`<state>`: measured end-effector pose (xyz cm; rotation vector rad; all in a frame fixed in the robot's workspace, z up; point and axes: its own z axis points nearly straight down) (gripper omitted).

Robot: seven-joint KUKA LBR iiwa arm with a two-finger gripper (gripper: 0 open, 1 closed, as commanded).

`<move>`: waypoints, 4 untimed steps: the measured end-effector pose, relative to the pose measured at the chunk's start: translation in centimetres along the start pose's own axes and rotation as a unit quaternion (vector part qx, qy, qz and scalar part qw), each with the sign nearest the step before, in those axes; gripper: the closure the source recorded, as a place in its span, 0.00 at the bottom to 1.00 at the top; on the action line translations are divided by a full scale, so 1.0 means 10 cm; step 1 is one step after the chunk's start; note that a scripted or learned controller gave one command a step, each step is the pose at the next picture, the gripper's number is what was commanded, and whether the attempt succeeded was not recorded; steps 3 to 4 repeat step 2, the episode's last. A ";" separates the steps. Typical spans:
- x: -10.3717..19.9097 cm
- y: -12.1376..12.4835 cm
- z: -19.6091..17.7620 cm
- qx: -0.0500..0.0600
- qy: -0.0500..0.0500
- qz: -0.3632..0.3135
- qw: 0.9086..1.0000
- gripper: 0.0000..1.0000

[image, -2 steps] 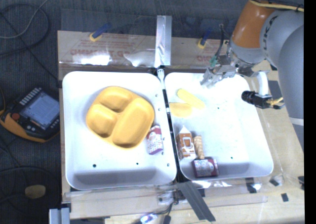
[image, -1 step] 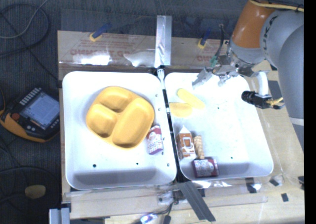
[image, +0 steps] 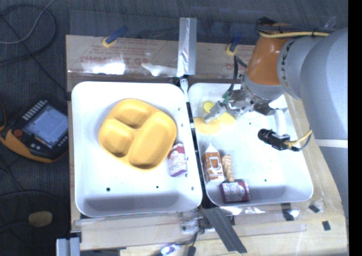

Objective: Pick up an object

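Looming largest at the right edge, the grey arm (image: 331, 79) is reaching in over the right shallow white bin (image: 294, 184), with its orange band (image: 264, 63) sitting just above the wrist. Below the band, the two-finger gripper (image: 214, 115) is pointing down and leftward into the upper left part of that bin. Its metal fingers (image: 210, 116) are lying against a small yellow object (image: 210, 126) near the bin's left wall; whether the jaws are parted or closed on it is not clear from this angle, as the tips are blurring into the yellow shape. A black cable connector (image: 274, 137) is hanging just right of the gripper, over the bin's middle.

Towards the front of the same bin, an orange-and-white carton (image: 212, 165) is lying beside a thin tan stick-like item (image: 227, 165), and a dark red can (image: 235, 191) is resting on its side just below them.

Across the divider, the left shallow white bin (image: 90, 192) is holding a large yellow lobed cushion-like object (image: 137, 132) at its centre, and a small white bottle with a red label (image: 177, 160) is leaning just beside it on the right.

An orange-and-black handheld pendant (image: 37, 130) is lying on the dark floor to the left of the bench.
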<state>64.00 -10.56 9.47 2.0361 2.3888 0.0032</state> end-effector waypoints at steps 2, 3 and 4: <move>0.41 0.36 -1.22 0.002 -0.001 0.055 0.998 1.00; 0.41 0.36 -1.22 0.002 -0.001 0.055 0.998 1.00; 0.41 0.36 -1.22 0.002 -0.001 0.055 0.998 1.00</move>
